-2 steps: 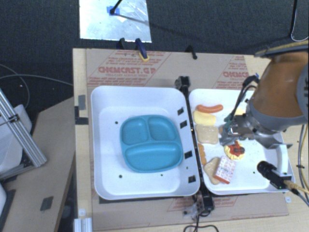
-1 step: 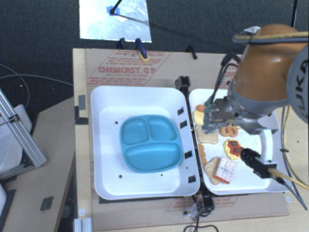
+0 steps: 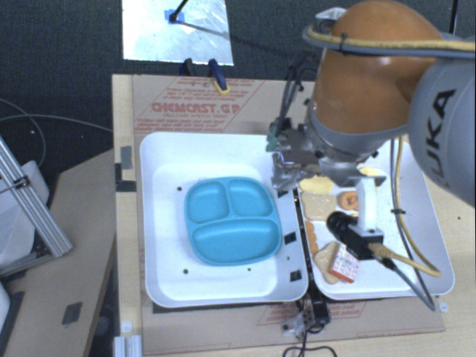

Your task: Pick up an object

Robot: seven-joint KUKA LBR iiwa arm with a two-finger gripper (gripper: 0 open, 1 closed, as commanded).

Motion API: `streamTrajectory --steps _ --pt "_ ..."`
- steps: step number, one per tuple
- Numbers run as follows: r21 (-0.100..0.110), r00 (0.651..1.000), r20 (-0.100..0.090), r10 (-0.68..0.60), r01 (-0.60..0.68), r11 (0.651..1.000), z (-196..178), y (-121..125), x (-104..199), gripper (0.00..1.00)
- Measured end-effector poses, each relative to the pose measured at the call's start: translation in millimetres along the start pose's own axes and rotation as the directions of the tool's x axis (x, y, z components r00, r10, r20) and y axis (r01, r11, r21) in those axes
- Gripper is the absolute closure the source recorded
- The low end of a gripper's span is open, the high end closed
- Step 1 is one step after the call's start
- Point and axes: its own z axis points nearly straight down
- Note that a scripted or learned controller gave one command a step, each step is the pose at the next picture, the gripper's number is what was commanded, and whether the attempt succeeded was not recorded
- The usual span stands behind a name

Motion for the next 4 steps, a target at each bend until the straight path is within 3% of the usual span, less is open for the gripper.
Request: streamTrajectory --steps 1,2,3,4 --pt "0.003 1.0 0.004 0.004 -0.004 1.0 -8 1 -6 1.0" --pt "0.022 1.0 0.009 0.015 -0.016 1.0 146 -8 -22 1.0" --pt "0.004 1.0 0.003 0.012 -0.012 1.0 128 -4 -20 1.0" --pt "-0.004 1.0 0.0 0.005 -0.005 1.0 34 -3 12 1.0"
